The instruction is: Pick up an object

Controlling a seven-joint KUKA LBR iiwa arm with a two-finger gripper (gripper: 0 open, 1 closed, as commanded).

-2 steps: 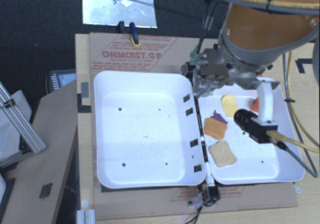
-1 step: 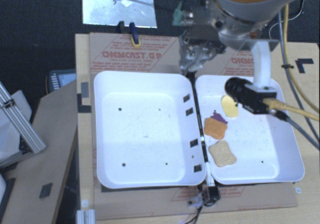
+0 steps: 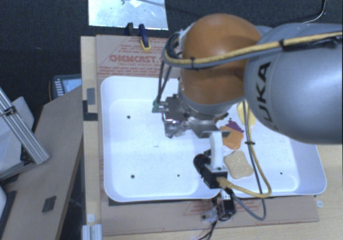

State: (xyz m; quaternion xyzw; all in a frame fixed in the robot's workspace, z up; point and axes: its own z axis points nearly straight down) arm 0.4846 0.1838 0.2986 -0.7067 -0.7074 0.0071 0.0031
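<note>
**Objects lie right of the claw, against the bin divide**

The left bin (image 3: pixel 134 148) is taken as the landmark. Nearest the camera, just right of its inner wall, a tan bread-like piece (image 3: pixel 238 165) is seen, long axis roughly toward the near right. Just beyond it an orange piece (image 3: pixel 232 139) and a small purple piece (image 3: pixel 233 125) are seen, partly covered by the arm. Farther in, over the left bin's floor, the claw (image 3: pixel 172 121) is held; whether it is wide or narrow cannot be told. Open floor lies to its left.
</note>
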